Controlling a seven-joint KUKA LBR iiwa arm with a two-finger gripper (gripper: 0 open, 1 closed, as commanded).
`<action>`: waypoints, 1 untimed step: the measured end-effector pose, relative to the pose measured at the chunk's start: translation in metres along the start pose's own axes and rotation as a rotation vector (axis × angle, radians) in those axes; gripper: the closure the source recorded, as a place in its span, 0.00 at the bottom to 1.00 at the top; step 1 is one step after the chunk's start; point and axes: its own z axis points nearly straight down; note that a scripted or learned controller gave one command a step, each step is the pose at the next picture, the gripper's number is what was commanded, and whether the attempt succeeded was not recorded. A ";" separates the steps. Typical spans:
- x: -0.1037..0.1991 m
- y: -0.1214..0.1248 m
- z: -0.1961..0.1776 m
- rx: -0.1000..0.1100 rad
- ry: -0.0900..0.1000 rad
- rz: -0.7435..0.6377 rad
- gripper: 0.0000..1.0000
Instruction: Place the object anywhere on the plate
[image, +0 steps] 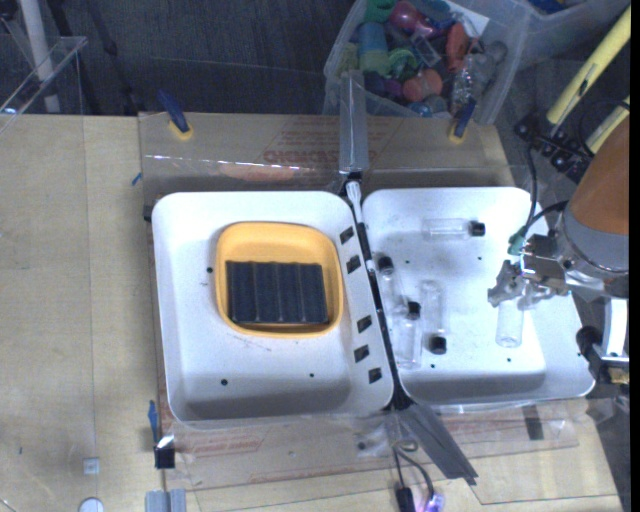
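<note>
Flanking bins (190, 300) on seemingly wooden bench (70, 300)

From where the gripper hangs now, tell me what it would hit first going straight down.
The gripper points down over the right bin. A clear vial sits right beneath it, so it would likely meet that first; depth is hard to judge.
</note>
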 end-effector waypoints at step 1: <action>0.000 0.000 0.000 0.000 0.000 0.000 0.00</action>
